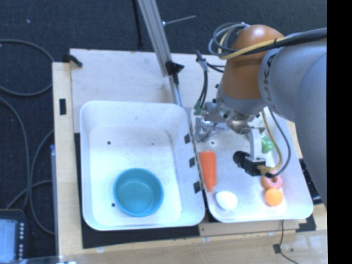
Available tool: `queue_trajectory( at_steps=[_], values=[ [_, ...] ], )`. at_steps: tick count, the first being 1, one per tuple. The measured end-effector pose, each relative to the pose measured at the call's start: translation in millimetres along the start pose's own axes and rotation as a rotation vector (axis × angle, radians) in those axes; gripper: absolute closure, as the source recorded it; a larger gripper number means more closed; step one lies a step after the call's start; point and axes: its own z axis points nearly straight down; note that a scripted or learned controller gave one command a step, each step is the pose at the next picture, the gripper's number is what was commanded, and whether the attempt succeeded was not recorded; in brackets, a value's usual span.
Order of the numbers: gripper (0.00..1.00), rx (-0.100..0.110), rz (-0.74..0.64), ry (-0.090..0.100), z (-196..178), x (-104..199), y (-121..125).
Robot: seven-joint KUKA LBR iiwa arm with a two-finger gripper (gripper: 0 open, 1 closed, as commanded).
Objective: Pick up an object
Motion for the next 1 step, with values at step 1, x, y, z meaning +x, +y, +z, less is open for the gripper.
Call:
queue_trajectory(
  at_steps=[1],
  values=[
    [1.0,-0.008,-0.001,-0.001,2.1,49.2,12.6]
  ],
)
